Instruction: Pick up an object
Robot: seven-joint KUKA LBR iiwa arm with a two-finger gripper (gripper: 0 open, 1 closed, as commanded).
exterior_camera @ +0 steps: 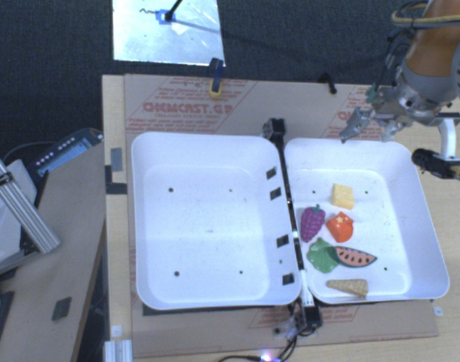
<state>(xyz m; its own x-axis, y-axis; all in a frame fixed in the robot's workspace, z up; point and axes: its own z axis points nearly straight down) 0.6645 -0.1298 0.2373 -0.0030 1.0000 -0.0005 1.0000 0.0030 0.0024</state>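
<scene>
The right bin [411, 225] holds several toy foods: a yellow cheese block [343, 196], purple grapes [312, 222], a red-orange strawberry [340, 226], a green leafy piece [321, 256], a watermelon slice [354, 258] and a tan wedge [348, 286]. My gripper [375, 127] hangs above the far rim of the right bin, well up and behind the foods. Its fingers are spread apart, open, with nothing between them.
The left bin [207, 217] lies beside the right one, joined by a black hinge strip [284, 202]. A shiny metal plate [168, 19] lies at the back. A yellow clip [215, 89] sits on the cardboard. Grey equipment [19, 210] stands at the left.
</scene>
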